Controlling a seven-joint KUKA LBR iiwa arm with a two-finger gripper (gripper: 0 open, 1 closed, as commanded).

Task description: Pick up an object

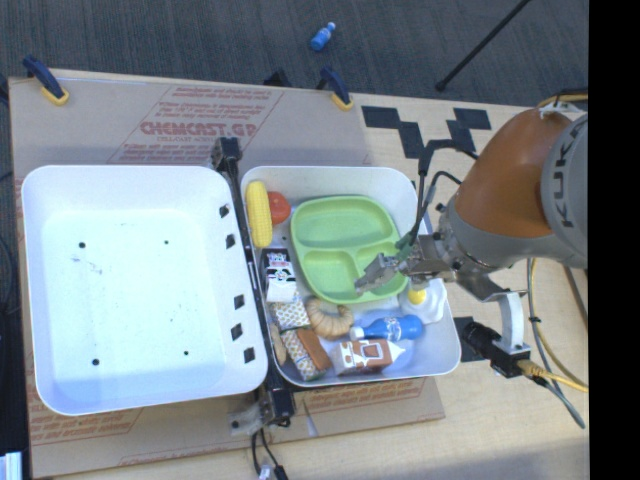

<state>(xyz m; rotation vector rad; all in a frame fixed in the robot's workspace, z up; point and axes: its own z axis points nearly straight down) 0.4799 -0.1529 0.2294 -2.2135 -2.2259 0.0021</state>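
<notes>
Right bin (432,353) holds toy food (crowded); green plate (340,243) directly under gripper (378,273), grip state unclear.

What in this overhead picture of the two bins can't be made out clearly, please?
- Gripper, camera view: too small and blurred against the green divided plate to tell whether it holds anything.
- Right bin, camera view: its right wall is partly covered by the arm.
- Items beside the yellow corn: the small packets below it are too small and blurred to identify.
</notes>
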